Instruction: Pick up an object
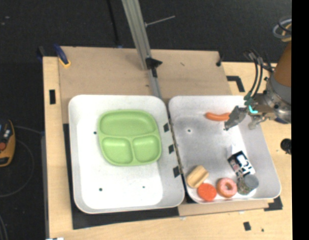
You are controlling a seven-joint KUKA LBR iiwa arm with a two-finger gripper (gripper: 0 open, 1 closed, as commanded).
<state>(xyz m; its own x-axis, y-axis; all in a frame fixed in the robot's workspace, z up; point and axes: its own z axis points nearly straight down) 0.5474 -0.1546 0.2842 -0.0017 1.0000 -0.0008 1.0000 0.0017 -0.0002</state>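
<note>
Two white bins sit side by side on a tan bench. The left bin [84,184] holds a green three-part plate [129,136], lying flat toward its upper middle. The right bin [194,109] carries the pickable items: an orange carrot-like piece [216,116] near its top edge, and, crowded along the bottom rim, a tan bread roll [196,175], a red-orange round piece [207,192], a pink doughnut [226,187], a grey lump [247,183] and a black-and-white box [240,162] just above that lump.

The gripper [242,119] hangs over the right bin's upper right part, just beside the carrot's right end, its two fingers spread apart with nothing seen between them.

A grey metal post [139,34] slants down from the top and ends at the gap between the bins. Cables [257,71] trail by the arm at right.

The right bin's centre is bare white floor, as is the left bin's lower half. A blue clip [62,56] marks the bench's upper left corner.
</note>
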